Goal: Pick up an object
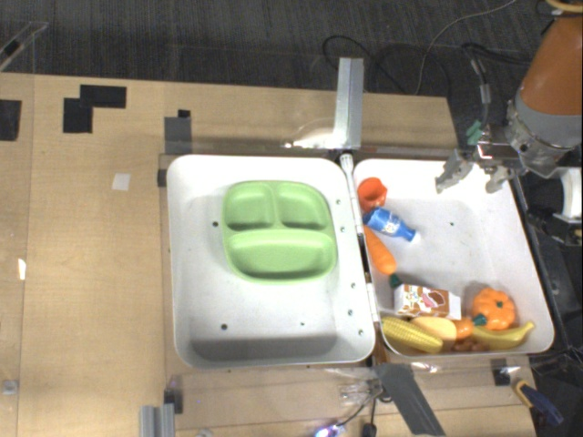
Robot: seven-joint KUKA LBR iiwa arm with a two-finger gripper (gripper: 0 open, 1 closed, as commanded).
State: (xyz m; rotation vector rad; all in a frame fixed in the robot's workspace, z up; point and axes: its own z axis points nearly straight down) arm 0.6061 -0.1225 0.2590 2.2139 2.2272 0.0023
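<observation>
Two white bins sit side by side; the left bin point(196, 271) holds a green divided plate point(278, 228). The right bin point(474, 235) has toys crowded along its left and near edges, likely pick candidates. Above its far corner, the gripper point(472, 177) hangs spread apart, grasping nothing.

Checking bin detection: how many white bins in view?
2. Left bin holds a green tray; right bin holds the toy food, with the gripper above its far edge. Neither looks hidden.
</observation>
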